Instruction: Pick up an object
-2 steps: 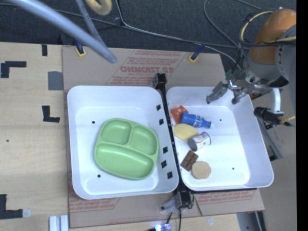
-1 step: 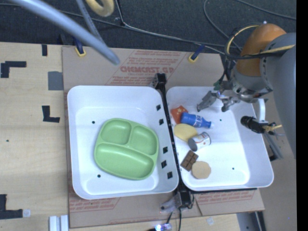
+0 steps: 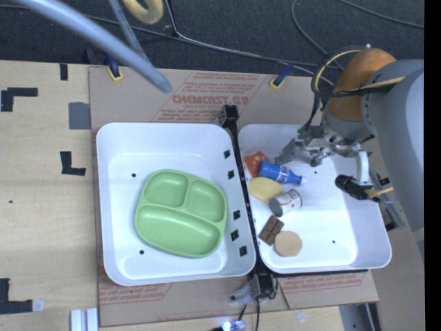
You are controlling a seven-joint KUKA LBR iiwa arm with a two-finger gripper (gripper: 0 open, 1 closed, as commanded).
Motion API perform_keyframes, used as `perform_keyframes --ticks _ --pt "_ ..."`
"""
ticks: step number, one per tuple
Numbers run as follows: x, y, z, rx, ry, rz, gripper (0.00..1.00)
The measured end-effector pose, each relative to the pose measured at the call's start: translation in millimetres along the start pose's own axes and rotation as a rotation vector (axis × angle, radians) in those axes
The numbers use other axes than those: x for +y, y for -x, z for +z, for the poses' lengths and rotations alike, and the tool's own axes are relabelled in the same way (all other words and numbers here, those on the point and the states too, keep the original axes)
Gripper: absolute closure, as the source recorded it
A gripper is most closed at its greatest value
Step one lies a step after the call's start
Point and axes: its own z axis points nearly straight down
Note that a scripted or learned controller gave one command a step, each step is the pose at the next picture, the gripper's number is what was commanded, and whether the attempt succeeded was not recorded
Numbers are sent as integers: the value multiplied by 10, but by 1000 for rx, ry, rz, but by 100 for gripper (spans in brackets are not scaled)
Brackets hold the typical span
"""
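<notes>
Two shallow white bins sit side by side on a cardboard sheet [image 3: 207,92] laid over the tabletop [image 3: 41,205]. The left bin [image 3: 114,150] holds a green divided plate [image 3: 181,212], lying flat near its middle. The right bin [image 3: 358,243] holds a cluster of small things along its left side: a blue bottle [image 3: 281,174] lying on its side, a red item [image 3: 254,163] just left of it, a yellow lemon-shaped piece [image 3: 262,188] below, a small grey-and-white can [image 3: 285,202] beside that, a brown chocolate-like bar [image 3: 270,230], and a tan round cookie [image 3: 288,243] touching the bar. The grey arm [image 3: 400,136] with its orange band [image 3: 362,74] reaches in from the right, and the hand [image 3: 310,150] hangs over the upper part of the right bin, just right of the blue bottle; I cannot tell whether it is apart or together, and nothing is seen clamped in it
</notes>
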Motion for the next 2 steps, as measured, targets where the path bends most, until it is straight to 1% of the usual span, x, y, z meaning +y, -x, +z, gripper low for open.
perform_keyframes --ticks 1,2 --pt "13 1 -134 -2 3 -1 100" --pt "40 2 -766 2 4 1 100"
